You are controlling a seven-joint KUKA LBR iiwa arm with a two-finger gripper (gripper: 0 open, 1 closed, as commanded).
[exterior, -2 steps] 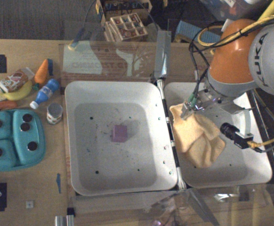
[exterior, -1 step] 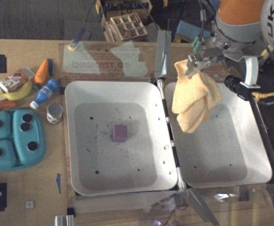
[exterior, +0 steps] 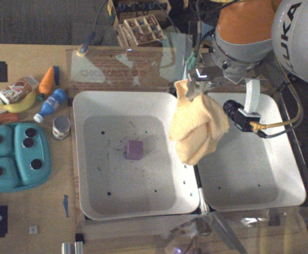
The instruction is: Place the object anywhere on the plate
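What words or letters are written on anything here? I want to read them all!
"KU", part of a longer word cut off by the picture's edge: on the robot arm's grey shell.
Label on the small bottle: too small to read.
Print on the packet beside the banana: blurred, unreadable.
Print on the cardboard box: too blurred to read.

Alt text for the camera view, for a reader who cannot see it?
A gripper on a grey-and-orange arm holds a yellow cloth by its top, hanging over the seam between two white bins. A small purple block sits in the left bin; toys and a teal tray lie on the bench to the left.
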